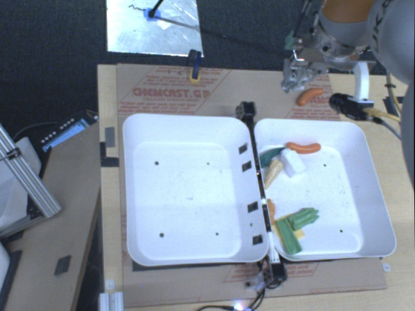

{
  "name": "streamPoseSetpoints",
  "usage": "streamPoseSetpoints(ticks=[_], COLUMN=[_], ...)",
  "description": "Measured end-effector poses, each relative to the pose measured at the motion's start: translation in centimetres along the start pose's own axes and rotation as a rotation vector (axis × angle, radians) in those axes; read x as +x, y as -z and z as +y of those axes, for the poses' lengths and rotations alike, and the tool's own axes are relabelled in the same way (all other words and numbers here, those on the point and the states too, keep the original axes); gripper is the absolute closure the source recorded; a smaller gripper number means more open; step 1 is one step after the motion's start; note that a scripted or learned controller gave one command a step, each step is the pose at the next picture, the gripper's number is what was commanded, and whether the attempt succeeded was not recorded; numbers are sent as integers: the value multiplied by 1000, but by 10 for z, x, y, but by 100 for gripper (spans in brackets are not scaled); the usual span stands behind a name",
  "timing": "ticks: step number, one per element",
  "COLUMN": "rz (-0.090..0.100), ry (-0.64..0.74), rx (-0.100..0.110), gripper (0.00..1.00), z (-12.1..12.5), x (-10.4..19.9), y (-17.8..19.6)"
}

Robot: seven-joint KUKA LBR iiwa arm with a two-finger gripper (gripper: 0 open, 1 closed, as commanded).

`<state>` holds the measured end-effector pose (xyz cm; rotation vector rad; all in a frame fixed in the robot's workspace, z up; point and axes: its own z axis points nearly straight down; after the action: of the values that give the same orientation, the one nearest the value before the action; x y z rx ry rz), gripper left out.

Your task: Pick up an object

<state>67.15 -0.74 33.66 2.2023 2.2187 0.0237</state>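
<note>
Grey arm [363, 11] raised (hand [298, 76] above the bins).

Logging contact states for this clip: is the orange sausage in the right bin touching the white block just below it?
Cannot tell. In the camera view the orange sausage lies right above the white block, and no plain gap or contact shows between them.

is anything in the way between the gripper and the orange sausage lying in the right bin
Nothing visible. The gripper hangs above the bin's far rim, an orange piece just under it. The sausage lies uncovered, a white block touching its near side.
</note>
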Motion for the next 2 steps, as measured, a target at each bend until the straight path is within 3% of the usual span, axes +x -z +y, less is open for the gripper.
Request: streamPoseSetpoints(ticks=[1, 2], rz=[2, 3], ry=[-1, 2], rx=[31, 32], gripper=[100, 100], z=[-39, -107], x=[25, 85], y=[-100, -154])
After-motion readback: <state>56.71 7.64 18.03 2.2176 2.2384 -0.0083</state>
